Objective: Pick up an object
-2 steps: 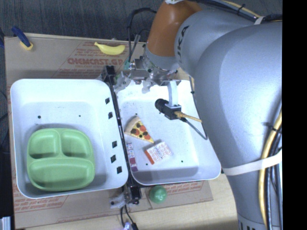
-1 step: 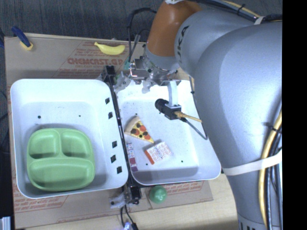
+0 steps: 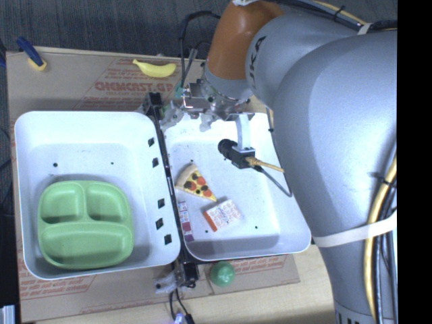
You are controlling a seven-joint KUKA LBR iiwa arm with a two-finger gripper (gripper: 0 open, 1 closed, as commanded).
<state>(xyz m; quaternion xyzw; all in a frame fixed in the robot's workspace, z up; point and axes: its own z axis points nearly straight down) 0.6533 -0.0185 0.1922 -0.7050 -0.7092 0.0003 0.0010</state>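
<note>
A pale wooden bench [image 3: 307, 295] carries a cardboard sheet [image 3: 101, 83] (red print across it). On the sheet sit the left bin [image 3: 23, 133] and the right bin [image 3: 293, 238], side by side. A yellow banana [image 3: 155, 67] lies behind them, and a green ball [image 3: 221, 273] just in front of the right bin.

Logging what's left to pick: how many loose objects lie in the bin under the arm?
2: a toy pizza slice near this bin's view-left wall, and a white-and-red packet just below-right of it. The arm may hide more.
</note>
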